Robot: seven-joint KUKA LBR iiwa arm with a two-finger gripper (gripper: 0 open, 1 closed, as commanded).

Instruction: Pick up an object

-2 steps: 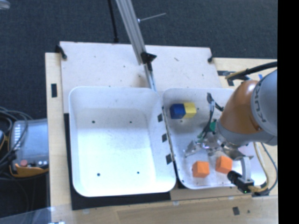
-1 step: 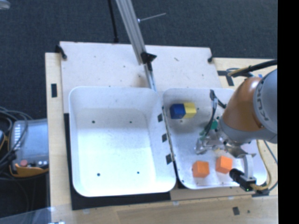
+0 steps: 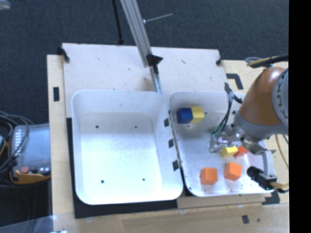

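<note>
Reaching down into the right bin point(image 3: 194, 100), my gripper point(image 3: 224, 143) sits low, right by a small yellow block point(image 3: 228, 151) with a bit of red-orange point(image 3: 241, 151) beside it. I cannot tell how wide my jaws are. I think I am at the grabbing step. Next I must close on the yellow block and lift. Two orange cubes point(image 3: 209, 175) wait nearby; a blue and yellow block point(image 3: 190, 115) sits farther back.

A robotics lab is suggested: a counter point(image 3: 56, 130) carrying two white bins point(image 3: 80, 106) is set on dark carpet point(image 3: 29, 23), beside an aluminium camera mast point(image 3: 136, 25), cables point(image 3: 7, 125) and a control pendant point(image 3: 29, 152).
</note>
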